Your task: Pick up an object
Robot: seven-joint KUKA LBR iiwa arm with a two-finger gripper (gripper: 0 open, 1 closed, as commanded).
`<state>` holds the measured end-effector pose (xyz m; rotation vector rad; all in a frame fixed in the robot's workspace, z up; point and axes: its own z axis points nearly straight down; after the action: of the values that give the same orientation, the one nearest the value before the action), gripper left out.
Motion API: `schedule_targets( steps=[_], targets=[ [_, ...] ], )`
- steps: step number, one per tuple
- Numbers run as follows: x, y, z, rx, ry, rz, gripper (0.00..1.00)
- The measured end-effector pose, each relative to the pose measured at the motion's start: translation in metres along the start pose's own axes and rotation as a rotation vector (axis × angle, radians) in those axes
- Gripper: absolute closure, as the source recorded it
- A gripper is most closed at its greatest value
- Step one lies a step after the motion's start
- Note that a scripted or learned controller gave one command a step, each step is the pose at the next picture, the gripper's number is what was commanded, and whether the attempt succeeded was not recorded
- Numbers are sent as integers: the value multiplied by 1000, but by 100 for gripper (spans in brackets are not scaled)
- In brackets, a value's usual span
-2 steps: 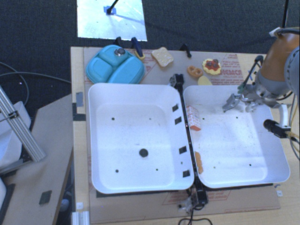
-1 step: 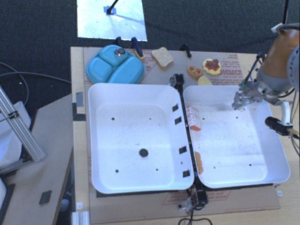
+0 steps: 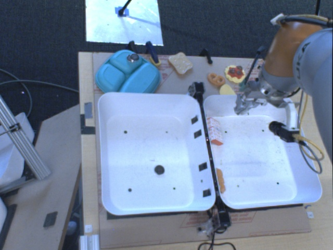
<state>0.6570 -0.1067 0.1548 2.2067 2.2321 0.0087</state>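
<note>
A small red and white carton (image 3: 214, 130) lies in the right bin (image 3: 260, 191) against its left wall. An orange stick-like piece (image 3: 220, 180) rests lower along the same wall. The left bin (image 3: 119, 191) holds a small dark round object (image 3: 159, 169). My gripper (image 3: 242, 107) hangs over the back edge of the right bin, to the right of and behind the carton. Nothing shows in it.
Behind the bins lie a blue divided dish (image 3: 127, 72), a toast slice (image 3: 180, 63), a pretzel (image 3: 216, 78), a round red-topped toy (image 3: 235, 73) and a yellow piece (image 3: 227, 90). A black fitting with cables (image 3: 283, 130) sticks out over the right bin.
</note>
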Motion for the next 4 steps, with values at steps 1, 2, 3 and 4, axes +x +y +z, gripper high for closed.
schedule_targets(
  steps=[1, 2, 3, 4],
  targets=[
    [70, 4, -32, 0, 1, 1, 100],
    [63, -63, -30, 10, -1, 12, 100],
    [111, -112, -30, 8, 0, 6, 100],
    [89, -162, -30, 8, -2, 14, 100]
  ],
)
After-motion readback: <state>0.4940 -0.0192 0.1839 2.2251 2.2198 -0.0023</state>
